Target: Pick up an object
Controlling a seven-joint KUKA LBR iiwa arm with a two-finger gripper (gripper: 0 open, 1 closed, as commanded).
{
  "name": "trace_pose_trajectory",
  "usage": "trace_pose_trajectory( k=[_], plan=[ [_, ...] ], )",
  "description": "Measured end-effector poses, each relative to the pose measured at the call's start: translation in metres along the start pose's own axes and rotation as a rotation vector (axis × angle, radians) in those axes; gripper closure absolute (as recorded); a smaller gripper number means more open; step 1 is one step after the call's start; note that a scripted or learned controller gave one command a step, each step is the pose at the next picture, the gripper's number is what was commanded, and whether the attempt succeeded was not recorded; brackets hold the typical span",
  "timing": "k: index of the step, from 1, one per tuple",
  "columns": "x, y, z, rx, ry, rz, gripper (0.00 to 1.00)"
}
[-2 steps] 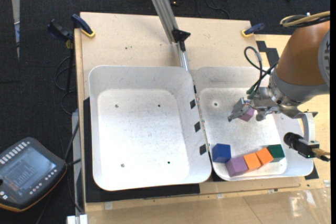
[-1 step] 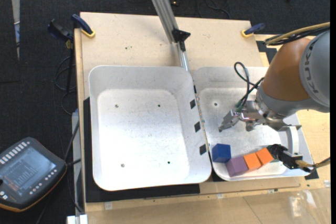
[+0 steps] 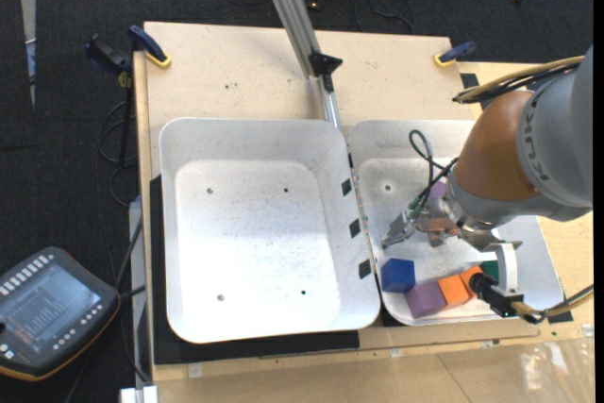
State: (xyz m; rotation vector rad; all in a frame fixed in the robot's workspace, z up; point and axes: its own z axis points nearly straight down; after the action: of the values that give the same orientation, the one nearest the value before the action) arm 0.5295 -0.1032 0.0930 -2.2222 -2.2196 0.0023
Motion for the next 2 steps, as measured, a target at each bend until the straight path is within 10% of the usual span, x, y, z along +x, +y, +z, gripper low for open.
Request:
trace_pose_trajectory(
  k=[1, 2],
  plan=[
    [0.0, 0.001, -0.012, -0.003, 0.0, 0.0, 1.0],
    [-0.001, 0.008, -0.075, -0.009, -0.001, -0.004, 1.0]
  ],
)
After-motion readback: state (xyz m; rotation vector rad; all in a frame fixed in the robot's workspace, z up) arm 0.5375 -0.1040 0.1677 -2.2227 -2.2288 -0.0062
